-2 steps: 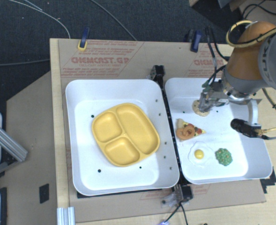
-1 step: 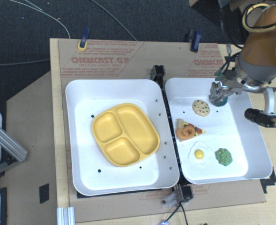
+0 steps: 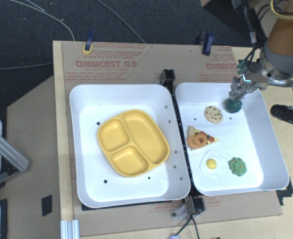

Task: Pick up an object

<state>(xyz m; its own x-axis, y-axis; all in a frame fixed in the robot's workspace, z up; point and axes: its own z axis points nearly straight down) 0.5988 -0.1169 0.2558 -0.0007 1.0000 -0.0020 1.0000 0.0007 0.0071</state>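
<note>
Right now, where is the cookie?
The cookie lies in the right bin, toward its far end, just left of the gripper and above the pizza slice.

Divided tray (image 3: 133,142) in left bin (image 3: 81,103) — cookie (image 3: 213,114), pizza slice (image 3: 200,139), egg (image 3: 211,164), broccoli (image 3: 238,166) in right bin (image 3: 270,133).

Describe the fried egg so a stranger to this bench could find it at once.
Look in the right white bin, near its front edge. The fried egg lies there, left of the bumpy green broccoli-like piece and just below the pizza slice. It alone is flat and white with a round yellow yolk at its centre.
</note>
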